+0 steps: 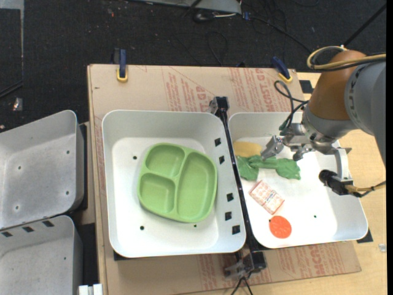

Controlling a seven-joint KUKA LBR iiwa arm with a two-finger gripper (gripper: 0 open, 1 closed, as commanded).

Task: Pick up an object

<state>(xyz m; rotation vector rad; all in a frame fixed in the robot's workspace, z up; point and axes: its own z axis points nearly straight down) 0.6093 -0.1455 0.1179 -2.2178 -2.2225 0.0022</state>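
Gripper (pixel 277 150) low in right bin (pixel 344 221), fingers spread, touching crumpled green cloth (pixel 270 166); grip on it unclear. Nearby: flat red disc (pixel 280 227), printed packet (pixel 266 195), yellow lump (pixel 247 148). Left: smooth green divided plate (pixel 178 182).

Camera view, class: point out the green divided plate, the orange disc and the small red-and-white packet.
Green divided plate (pixel 178 182), camera view, central ridge.
Orange disc (pixel 280 227), camera view, middle of its face.
Red-and-white packet (pixel 266 196), camera view, centre of its top.

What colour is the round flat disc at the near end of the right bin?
Orange-red; the disc shows plainly in the camera view.
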